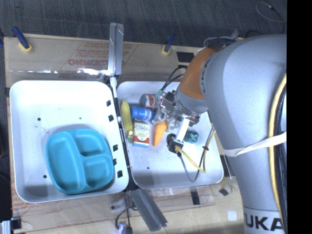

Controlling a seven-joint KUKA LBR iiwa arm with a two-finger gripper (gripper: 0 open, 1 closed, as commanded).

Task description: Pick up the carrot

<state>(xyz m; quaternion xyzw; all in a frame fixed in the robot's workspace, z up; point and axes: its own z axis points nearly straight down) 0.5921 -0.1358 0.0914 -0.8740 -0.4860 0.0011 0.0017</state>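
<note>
I work in a robotics lab, not a kitchen. My bench is a brown board point(92, 52) printed with red lettering, pinned down by blue clamps point(20, 39) at ten and twelve o'clock. Two shallow white plastic bins point(24, 130) sit side by side on it, with a grey metal divider bracket point(115, 48) between them. Dark carpet point(146, 9) lies beyond, and loose cables point(268, 11) trail at one o'clock.

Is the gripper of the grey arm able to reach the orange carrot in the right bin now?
Probably yes. The gripper hangs just right of the orange carrot, whose top and right side look uncovered. A small red-and-white carton lies close on the carrot's left, which may crowd one finger.
</note>
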